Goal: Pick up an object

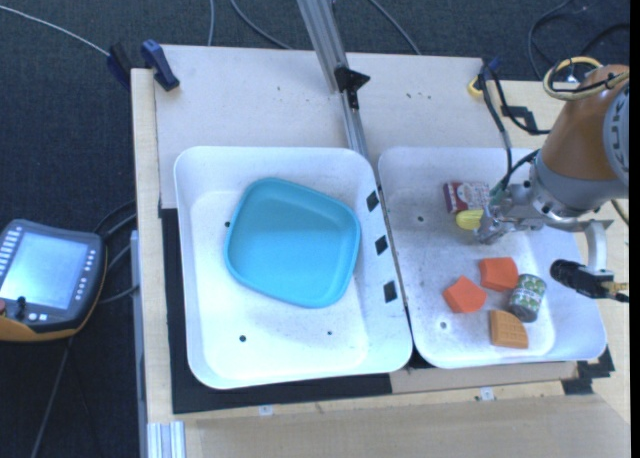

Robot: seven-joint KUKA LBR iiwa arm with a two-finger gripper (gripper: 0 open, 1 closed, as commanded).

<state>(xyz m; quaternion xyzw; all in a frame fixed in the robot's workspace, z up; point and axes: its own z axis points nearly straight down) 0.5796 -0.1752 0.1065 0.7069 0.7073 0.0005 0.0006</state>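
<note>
The gripper (490,229) is seen low in the right bin (430,346), w/ the yellow object (468,218) touching its left side beside a red packet (462,194), approx. level w/ it; jaw state can't be told.

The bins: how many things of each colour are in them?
Blue: 1, the plate in the left bin.
Orange: 3, blocks.
Yellow: 1, small piece.
Red and white: 1, packet.
Green-labelled: 1, can.
Total: 7.
</note>
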